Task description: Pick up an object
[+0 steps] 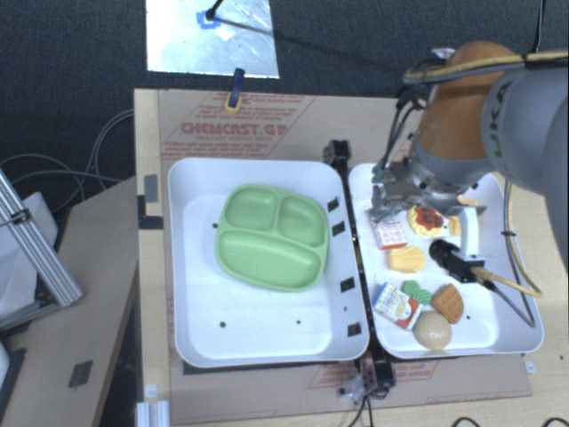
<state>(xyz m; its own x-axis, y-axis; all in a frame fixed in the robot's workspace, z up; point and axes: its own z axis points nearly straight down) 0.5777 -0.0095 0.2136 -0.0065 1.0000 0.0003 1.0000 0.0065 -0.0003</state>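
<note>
Two shallow white bins sit side by side on the table (178,123). The left bin (196,247) holds a pale green divided plate (271,237), lying flat near its middle. The right bin (502,320) carries all the small objects. The grey arm (529,114) comes in from the right, its orange band (458,96) above the wrist, with the claw (388,201) low over the far left part of the right bin. Whether the claw is spread or pressed together cannot be told, and nothing can be seen pinched in it. A red-and-white packet (389,235) lies just beside the claw on the near side; contact between them cannot be judged. A round red-and-yellow piece (427,221) lies just right of the packet. A yellow wedge (408,259) lies nearer the camera, close to the packet. Further toward the near rim are a small green piece (415,290), a little printed carton (394,302), a brown ridged piece (447,302) and a beige ball (432,331), all clustered close together and all resting on the bin floor.
</note>
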